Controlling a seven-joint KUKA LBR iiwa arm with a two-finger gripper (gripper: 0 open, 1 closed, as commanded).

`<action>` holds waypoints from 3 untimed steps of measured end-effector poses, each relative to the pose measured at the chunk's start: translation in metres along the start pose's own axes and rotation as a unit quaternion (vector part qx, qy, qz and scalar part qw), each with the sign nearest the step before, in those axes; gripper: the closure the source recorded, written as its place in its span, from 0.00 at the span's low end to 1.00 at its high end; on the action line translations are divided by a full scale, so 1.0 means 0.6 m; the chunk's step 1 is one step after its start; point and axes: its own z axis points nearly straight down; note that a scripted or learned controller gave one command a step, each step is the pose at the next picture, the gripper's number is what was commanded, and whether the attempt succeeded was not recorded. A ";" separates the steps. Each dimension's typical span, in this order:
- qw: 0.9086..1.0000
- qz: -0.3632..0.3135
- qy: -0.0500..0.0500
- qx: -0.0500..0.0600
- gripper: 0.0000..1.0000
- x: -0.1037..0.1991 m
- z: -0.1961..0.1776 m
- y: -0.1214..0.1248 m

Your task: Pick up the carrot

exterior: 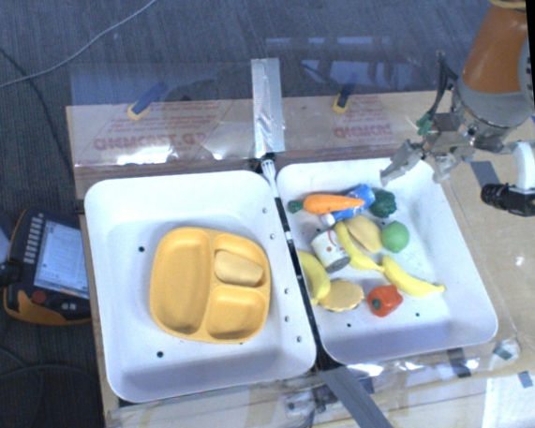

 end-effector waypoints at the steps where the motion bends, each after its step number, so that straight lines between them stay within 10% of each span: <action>1: 0.998 -0.055 0.000 0.000 0.00 0.175 0.079 0.066; 3: 1.000 0.014 -0.004 -0.017 0.00 0.137 0.213 0.056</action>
